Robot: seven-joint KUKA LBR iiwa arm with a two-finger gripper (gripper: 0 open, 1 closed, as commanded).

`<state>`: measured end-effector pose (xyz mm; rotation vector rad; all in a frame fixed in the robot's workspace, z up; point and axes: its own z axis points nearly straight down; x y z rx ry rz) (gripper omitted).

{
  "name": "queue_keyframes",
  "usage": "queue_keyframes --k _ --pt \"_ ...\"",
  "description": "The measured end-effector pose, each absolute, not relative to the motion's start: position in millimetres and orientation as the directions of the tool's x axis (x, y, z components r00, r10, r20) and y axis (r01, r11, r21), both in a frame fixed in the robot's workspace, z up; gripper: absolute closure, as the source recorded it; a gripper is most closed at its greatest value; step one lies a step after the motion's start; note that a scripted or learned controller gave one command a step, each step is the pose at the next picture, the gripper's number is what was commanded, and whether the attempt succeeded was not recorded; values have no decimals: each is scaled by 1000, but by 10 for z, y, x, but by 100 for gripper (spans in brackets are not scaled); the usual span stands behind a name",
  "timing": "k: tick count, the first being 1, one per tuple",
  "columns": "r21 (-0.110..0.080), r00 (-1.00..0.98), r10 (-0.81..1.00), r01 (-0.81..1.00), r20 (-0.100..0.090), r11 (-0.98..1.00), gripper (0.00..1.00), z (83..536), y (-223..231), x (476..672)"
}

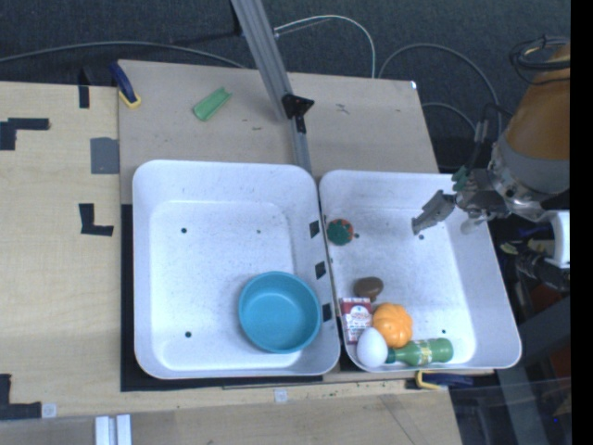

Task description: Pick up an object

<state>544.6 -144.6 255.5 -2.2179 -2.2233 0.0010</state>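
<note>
A blue bowl (278,311) sits in the left bin (157,193). The right bin (482,304) holds an orange (393,323), egg (372,348) and green bottle (422,350) crowded together. The gripper (434,214) hovers above its far side, empty; I cannot tell its state.

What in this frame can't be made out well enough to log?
- End effector, camera view: small and dark at the right bin's upper right; its finger state is unreadable.
- Arm: cut off by the right edge.
- Red carton: label too small to read.
- Green bottle: its left end is hidden behind the white egg and the orange fruit.
- Brown item: too blurred to identify.
</note>
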Motion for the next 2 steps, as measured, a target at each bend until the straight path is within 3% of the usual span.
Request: queue_keyframes --k 1,2 --pt "-1 -2 1000 1000 0 2 0 2555 -1447 5446" --pt "-6 -1 1000 1000 0 1 0 2091 -1516 5438"
